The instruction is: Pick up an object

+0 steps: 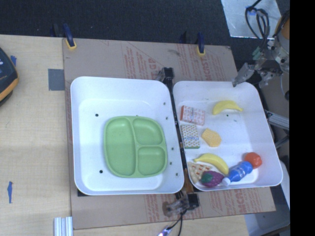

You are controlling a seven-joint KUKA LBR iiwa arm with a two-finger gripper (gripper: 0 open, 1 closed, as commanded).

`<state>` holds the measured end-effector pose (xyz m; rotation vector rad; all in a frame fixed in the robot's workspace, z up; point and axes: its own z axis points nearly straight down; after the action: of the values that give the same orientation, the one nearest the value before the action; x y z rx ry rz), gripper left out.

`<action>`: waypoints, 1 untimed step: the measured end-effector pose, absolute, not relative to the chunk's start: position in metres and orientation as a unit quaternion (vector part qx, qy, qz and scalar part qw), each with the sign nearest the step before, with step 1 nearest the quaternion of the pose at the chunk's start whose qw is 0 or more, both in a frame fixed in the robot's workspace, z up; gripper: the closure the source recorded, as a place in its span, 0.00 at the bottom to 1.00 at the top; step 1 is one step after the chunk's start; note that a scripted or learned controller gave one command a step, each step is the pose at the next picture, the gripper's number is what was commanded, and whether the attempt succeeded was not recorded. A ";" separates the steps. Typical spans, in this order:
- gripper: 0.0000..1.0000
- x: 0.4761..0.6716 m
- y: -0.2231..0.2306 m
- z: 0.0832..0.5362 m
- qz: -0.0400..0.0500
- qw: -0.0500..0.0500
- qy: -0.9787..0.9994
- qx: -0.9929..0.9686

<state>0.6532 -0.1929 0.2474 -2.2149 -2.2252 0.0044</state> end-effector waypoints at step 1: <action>0.00 0.586 -0.171 0.091 0.002 0.001 -0.709 -0.705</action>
<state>0.5860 -0.1711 0.0913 -2.2139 -2.2257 0.0051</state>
